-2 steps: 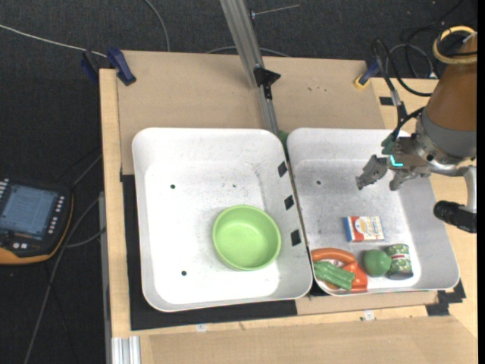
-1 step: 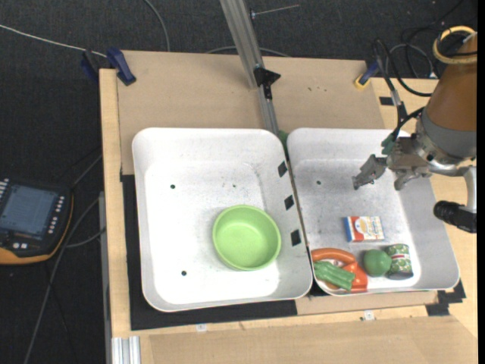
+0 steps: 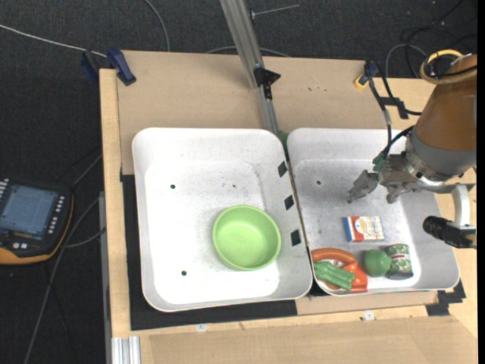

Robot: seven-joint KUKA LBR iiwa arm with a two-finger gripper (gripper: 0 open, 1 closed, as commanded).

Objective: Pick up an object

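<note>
My gripper (image 3: pixel 373 189) hangs over the middle of the right bin (image 3: pixel 326 152), fingers spread apart with nothing between them. Just below it lies a small white, blue and orange box (image 3: pixel 364 227). At the bin's front edge sit an orange-and-green toy vegetable piece (image 3: pixel 338 270), a green ball (image 3: pixel 375 262) and a small green-labelled can (image 3: pixel 399 261). A light green bowl (image 3: pixel 246 237) rests in the left bin (image 3: pixel 174 165), toward its front right.
A metal pole (image 3: pixel 244 36) slants down from the top to the gap between the bins. A handheld control pendant (image 3: pixel 30 218) lies off the bench at the left. Blue clamps (image 3: pixel 120 65) hold the bench's back edge.
</note>
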